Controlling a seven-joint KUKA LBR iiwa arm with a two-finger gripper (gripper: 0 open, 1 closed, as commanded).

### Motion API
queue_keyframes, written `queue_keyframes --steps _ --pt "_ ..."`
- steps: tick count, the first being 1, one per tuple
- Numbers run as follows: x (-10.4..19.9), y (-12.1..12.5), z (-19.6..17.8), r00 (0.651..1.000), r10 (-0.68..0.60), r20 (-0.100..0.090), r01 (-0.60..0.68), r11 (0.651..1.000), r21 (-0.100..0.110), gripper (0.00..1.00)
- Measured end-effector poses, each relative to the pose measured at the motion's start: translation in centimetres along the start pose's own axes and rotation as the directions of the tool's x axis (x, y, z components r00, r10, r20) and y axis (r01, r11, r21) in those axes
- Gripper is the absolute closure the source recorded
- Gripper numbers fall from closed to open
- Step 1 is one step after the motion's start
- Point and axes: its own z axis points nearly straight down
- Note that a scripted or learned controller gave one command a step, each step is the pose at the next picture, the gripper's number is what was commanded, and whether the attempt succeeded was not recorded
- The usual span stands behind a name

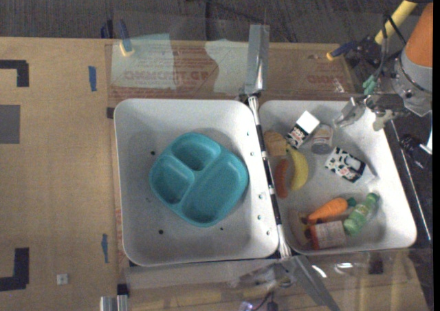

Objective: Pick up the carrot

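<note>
An orange carrot (328, 209) with a green top lies near the front of the right bin (392, 165), just above a brown can and left of a green bottle. My gripper (362, 115) hangs at the bin's back right corner, well away from the carrot. Its two fingers stand apart, and nothing is between them.
The right bin also holds a banana (299, 168), a red sausage (281, 177), a bread roll (276, 143), a small white box (302, 129), a tin (321, 139), a black-and-white carton (344, 164), a green bottle (361, 213) and a brown can (326, 234). A teal divided plate (199, 179) sits in the left bin.
</note>
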Motion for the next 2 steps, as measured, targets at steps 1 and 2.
queue_keyframes --steps 1,2 --pt "2.1 -4.8 9.9 0.999 0.041 0.0 -0.041 0.999 0.001 0.0" --pt "0.0 -10.6 17.4 0.997 -0.08 0.002 0.08 0.997 -0.008 0.0"
